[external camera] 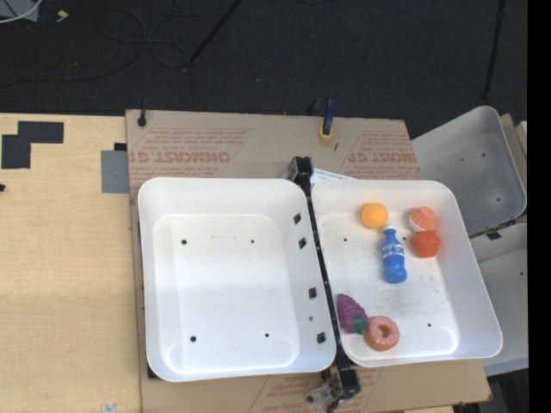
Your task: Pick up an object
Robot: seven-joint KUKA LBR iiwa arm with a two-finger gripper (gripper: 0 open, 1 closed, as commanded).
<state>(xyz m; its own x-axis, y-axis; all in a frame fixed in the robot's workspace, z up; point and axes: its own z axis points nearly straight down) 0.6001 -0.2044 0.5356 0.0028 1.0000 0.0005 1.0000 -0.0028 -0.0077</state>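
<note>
- Two shallow white plastic bins are sitting side by side on a brown cardboard sheet (215,144) that is lying over the light wooden table (60,265).
- The left white bin (159,205) is showing only its bare floor with a few small dark dots.
- The right white bin (478,291) is holding all the loose things.
- A small orange ball (374,215) is lying near the far wall of the right bin.
- A blue plastic bottle with a white label (393,256) is lying just in front of the orange ball, its cap pointing towards the far wall.
- A pinkish-orange round piece with a pale top (422,220) is resting to the right of the ball, and a red-orange round fruit-like piece (425,244) is sitting just beside it, close to the bottle.
- A purple bunch of toy grapes (349,310) is lying near the wall between the two bins, at the near end.
- A ring-shaped toy doughnut with orange-pink icing (381,333) is lying just beside the grapes, seeming to touch them.
- A blue and yellow clamp (326,120) is gripping the far edge of the cardboard.
- A grey metal plate (473,162) is lying tilted beyond the right bin.
- The gripper is not appearing anywhere over the bins, so its state cannot be told.
</note>
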